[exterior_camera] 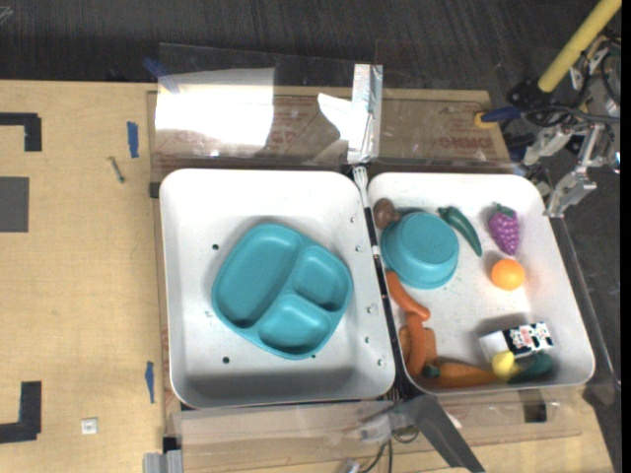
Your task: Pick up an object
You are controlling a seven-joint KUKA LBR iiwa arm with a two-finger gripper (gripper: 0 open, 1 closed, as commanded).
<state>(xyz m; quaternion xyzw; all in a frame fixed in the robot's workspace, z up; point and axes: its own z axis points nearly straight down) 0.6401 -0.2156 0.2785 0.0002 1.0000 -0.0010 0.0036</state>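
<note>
The tool point(582, 170) hangs outside the right bin point(567, 264) at 2 o'clock, its state untellable, leaving the orange point(508, 274) reachable.

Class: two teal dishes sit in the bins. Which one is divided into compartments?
The teal divided plate in the left bin; it has three compartments. The round teal bowl in the right bin has one undivided hollow.

Bright overhead glare on clear panel point(212, 111), mild softness.

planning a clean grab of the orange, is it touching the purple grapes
Apart. The camera view shows the orange lying below the purple grapes in the right bin, with a plain strip of white bin floor between them.
</note>
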